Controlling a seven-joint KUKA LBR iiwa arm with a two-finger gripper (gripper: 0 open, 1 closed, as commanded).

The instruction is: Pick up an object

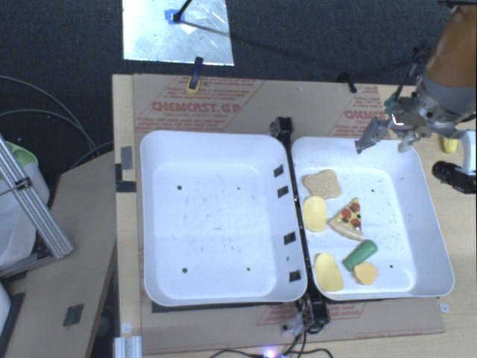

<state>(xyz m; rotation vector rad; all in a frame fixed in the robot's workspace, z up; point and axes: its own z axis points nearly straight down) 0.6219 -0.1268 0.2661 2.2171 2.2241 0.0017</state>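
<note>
Several toy foods lie in the right bin: a tan toast slice, a pale yellow piece, a pizza slice, a green cylinder, a small orange piece and another yellow piece. My gripper hangs over the bin's far rim, above and to the right of the toast. Its fingers stand apart with nothing between them.
The left bin sits beside the right one, joined by a black clamp strip. Brown cardboard lies under both bins. A silver sheet rests on the dark floor behind the bench.
</note>
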